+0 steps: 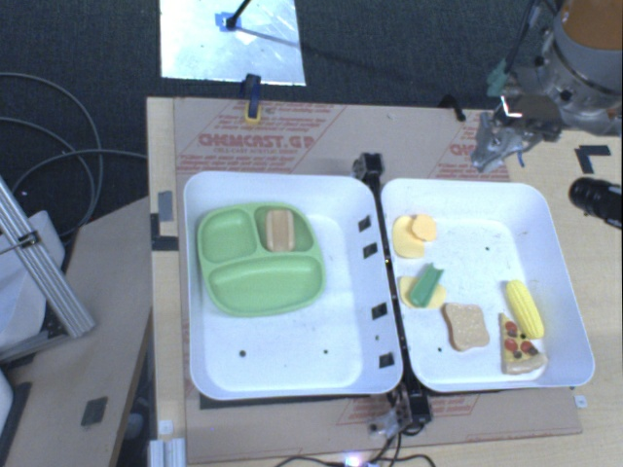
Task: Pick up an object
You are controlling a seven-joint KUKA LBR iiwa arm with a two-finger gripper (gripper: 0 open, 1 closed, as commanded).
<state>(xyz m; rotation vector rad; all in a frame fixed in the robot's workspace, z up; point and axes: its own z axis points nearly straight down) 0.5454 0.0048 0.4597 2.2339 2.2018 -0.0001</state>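
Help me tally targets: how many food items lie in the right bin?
5: yellow slices far left, green piece below, bread, corn, pizza near right.

A: What lies under the two white bins?
B: The left bin (282, 363) and right bin (557, 251) touch along a seam with small black clips (370, 251). Both sit on a brown board (292, 129) printed "CHEMCAST GP" in red.
A: And behind it?
B: A blue and yellow clamp (252, 100) grips the board's far edge, just beside a shiny metal sheet (209, 37) on dark carpet (78, 27).
A: On the left?
B: Looping grey cables (58, 163) and a slanted aluminium rail (44, 270).
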